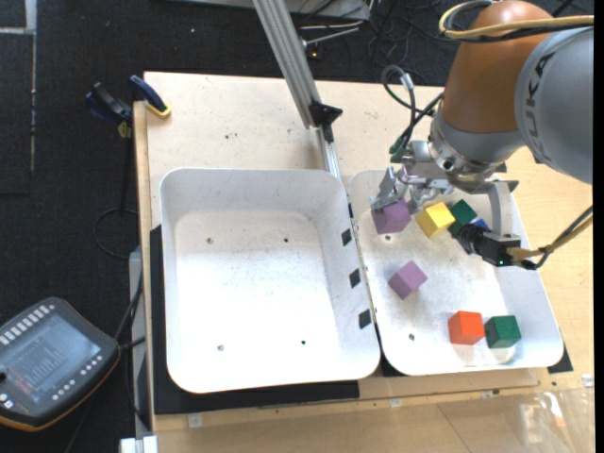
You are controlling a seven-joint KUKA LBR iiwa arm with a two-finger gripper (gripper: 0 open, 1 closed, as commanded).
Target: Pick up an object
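My gripper hangs over the far left part of the right bin, below the arm's orange band. A purple cube sits right at its tip, touching or just under it, and I cannot tell whether it is gripped. Next to it on the right are a yellow cube, a dark green block and a bit of a blue piece. A second purple cube lies mid-bin. An orange cube and a green cube rest near the front right corner.
The left bin stands beside the right one, with a shared divider between them. A slanted metal pole runs down to the bins' far edge. A black cable and connector dangle over the right bin. A teach pendant lies at the front left.
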